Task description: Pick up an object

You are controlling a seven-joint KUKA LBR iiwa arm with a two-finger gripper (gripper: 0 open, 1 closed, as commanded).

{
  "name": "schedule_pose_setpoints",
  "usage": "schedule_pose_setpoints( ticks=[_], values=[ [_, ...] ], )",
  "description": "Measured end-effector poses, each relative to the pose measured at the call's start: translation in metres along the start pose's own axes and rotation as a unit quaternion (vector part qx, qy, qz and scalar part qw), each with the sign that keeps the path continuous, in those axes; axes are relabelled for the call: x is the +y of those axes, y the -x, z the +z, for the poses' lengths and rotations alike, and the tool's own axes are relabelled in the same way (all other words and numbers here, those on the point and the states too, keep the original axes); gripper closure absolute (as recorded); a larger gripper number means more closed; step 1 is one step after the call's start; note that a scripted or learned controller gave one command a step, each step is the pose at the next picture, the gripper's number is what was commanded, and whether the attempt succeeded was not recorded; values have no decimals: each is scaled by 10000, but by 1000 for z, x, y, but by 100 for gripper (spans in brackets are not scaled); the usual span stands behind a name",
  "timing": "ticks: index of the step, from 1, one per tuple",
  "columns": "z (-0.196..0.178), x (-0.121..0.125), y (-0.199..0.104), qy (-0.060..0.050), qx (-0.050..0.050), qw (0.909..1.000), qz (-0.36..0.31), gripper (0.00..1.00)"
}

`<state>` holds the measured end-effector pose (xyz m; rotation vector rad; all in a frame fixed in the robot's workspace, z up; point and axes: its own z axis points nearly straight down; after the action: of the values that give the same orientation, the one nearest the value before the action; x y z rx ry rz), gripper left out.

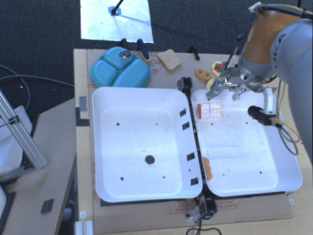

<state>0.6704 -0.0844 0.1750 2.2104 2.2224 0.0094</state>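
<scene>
grey arm [293, 43], orange band, black cable, metal claw [221, 85].

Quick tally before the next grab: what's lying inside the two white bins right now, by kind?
Red-and-white patterned box, right bin: 1
Small orange piece, right bin: 1
Dark round disc, left bin: 1
Total: 3

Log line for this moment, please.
gripper: above right bin's far-left corner | nearest: red-white box, untouched | left bin: small dark disc

A box [209, 110] lies at the right bin's [274, 180] far left corner; a disc [149, 159] lies in the left bin [105, 180].
</scene>
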Motion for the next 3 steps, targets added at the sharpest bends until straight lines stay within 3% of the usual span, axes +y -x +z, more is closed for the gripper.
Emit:
schedule_pose_setpoints(
  ticks=[1,2,3],
  values=[
    [91,-1,43,-9,25,10000,43,0],
    [84,2,69,31,12,10000,22,0],
    [79,-1,-6,-16,15,10000,-23,0]
  ],
)
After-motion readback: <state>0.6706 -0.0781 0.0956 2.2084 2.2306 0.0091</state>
